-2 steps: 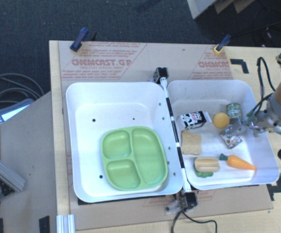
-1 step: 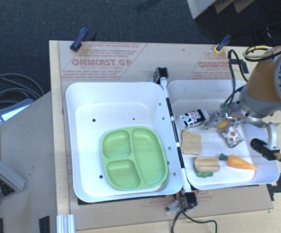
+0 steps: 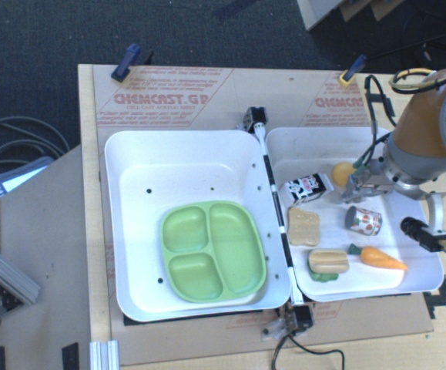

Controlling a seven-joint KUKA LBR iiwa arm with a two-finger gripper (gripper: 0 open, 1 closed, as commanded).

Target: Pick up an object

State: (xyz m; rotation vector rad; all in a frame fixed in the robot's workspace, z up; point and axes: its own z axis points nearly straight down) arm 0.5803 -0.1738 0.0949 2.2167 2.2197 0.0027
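Two white bins sit side by side on the bench (image 3: 207, 91). The left bin (image 3: 130, 206) holds a green divided plate (image 3: 211, 250). The right bin (image 3: 423, 272) carries the candidates for picking: a black-and-white carton (image 3: 307, 187) at 10 o'clock of its floor, a yellow fruit-like object (image 3: 342, 173) near 12, a small can (image 3: 363, 220) lying on its side near the centre, a tan slice (image 3: 303, 227) at 9, a sandwich-like toy (image 3: 328, 263) at 7, and an orange carrot (image 3: 380, 259) at 5.

The hand (image 3: 359, 190) hangs low over the right bin, between the yellow object and the can. Whether its fingers are spread or pressed together cannot be told from this view, and nothing is visibly held between them.

Risks, as judged: the hand stands between two rounded objects. If it closes off-centre, the can would probably roll aside, or the yellow object would slip out toward the bin's far wall. A descent onto the gap between them would likely catch nothing. Crowding at 10 to 12 o'clock could also cause a finger to land on the carton and push it against the divider (image 3: 273, 199).
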